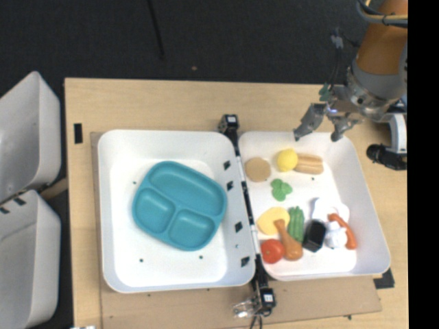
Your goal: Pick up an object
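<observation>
The arm [381,46] is seen at the upper right, entering from the right edge, its orange band turned toward the camera above a grey wrist. The wrist is angled down and to the left. The gripper [321,127] is carried below it, with two dark fingers [306,125] spread wide apart and pointed downward, one to the left and one to the right. Nothing is seen between the fingers. The gripper is held raised, touching nothing.
</observation>
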Available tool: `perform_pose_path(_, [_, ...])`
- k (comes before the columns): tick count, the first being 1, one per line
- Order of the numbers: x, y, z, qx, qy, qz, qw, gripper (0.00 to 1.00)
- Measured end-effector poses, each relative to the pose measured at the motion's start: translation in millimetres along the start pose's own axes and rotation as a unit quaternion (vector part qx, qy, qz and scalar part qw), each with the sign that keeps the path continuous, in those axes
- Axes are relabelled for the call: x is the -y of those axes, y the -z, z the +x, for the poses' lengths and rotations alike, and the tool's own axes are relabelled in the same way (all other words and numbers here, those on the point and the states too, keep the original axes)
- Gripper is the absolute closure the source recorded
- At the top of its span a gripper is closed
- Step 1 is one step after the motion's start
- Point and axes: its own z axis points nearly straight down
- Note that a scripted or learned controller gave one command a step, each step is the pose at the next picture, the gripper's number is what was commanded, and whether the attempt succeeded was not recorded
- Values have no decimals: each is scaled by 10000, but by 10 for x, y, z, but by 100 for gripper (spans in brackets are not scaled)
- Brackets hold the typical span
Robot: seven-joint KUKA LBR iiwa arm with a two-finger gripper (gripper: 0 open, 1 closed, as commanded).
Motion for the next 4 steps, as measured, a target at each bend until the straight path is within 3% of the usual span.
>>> perform_pose_path(1, [-14, 69, 2, 4, 10, -53, 10000, 0])
perform_pose_path(4, [-145, -1413, 27, 16, 16, -36, 10000, 0])
